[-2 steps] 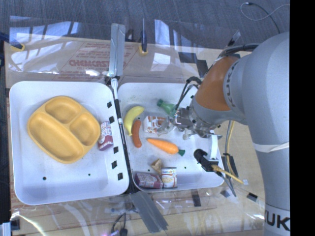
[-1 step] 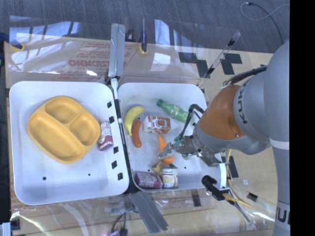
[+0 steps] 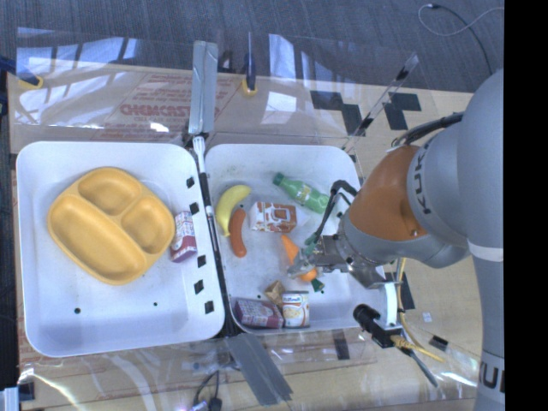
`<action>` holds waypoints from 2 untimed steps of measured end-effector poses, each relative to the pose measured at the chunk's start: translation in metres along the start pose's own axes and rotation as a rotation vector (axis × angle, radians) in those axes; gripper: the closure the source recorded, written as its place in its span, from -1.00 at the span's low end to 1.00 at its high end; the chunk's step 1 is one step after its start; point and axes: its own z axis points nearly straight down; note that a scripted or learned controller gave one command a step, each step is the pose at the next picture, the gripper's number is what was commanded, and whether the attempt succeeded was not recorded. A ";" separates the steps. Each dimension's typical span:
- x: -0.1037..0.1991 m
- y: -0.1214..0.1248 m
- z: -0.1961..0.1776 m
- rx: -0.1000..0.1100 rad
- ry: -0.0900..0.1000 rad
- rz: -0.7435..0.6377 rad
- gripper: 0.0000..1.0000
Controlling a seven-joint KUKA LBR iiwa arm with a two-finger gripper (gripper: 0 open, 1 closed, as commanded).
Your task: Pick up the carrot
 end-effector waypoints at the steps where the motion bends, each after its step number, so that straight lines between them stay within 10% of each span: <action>1: -0.038 -0.008 -0.109 -0.008 -0.002 0.131 1.00; 2: -0.019 -0.009 -0.115 -0.005 -0.001 -0.071 1.00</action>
